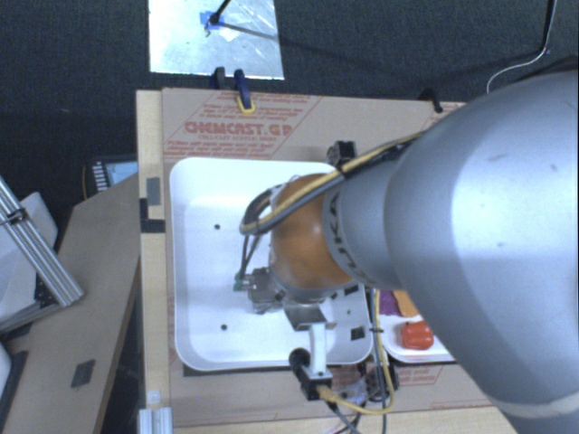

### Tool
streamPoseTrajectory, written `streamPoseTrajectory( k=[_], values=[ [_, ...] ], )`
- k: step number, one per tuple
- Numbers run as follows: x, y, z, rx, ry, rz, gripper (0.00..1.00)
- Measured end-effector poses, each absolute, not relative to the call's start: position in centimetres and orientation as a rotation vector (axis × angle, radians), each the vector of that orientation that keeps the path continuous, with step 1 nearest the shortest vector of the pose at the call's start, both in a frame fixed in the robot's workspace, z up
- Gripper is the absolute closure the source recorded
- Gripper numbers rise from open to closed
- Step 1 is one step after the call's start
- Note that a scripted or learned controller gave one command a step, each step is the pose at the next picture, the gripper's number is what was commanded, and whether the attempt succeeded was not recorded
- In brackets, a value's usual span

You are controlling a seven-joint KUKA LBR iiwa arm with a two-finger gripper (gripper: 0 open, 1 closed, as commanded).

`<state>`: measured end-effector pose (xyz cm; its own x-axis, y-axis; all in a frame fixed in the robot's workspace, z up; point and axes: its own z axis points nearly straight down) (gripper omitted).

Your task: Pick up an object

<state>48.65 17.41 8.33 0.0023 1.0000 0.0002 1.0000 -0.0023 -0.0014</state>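
Arm point(470, 242) comes in from the right and takes up most of the right half of the frame, big grey link in the foreground, very close to the camera. Orange band point(303, 242) sits above the wrist, roughly over the middle of the left bin point(194, 242). Wrist points down into that bin, cables point(258, 215) looping off its left side. Hand point(262, 289) is tucked under the wrist near the bin floor (mostly hidden by the arm's own body), so cannot tell whether the fingers are apart or together, and cannot tell if anything is in them. A white bracket with a black knob point(308, 362) hangs off the wrist toward the near rim of the left bin, with yellow wires point(357, 396) below it.

Left bin floor that shows is bare white with a couple of small dark dots. Right bin point(425, 355) is mostly covered by the arm; a sliver of it shows near the bottom, holding a red-orange object point(417, 334), a purple object point(389, 302) and an orange piece point(409, 307) just beside each other, well apart from the hand.

Bins rest on a brown cardboard sheet point(240, 125) with red printed lettering, on the tabletop point(149, 152). A yellow and dark clamp point(242, 93) grips the far edge of the cardboard. Shiny foil sheet point(215, 25) lies on the dark floor beyond.
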Motion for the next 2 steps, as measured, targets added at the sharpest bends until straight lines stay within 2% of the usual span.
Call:
streamPoseTrajectory(
  k=[1, 2],
  values=[
    [53.8, 14.0, 20.5, -2.232, -2.225, -0.02, 1.0],
    [61.2, 9.6, 25.9, -2.232, -2.224, -0.013, 1.0]
  ],
)
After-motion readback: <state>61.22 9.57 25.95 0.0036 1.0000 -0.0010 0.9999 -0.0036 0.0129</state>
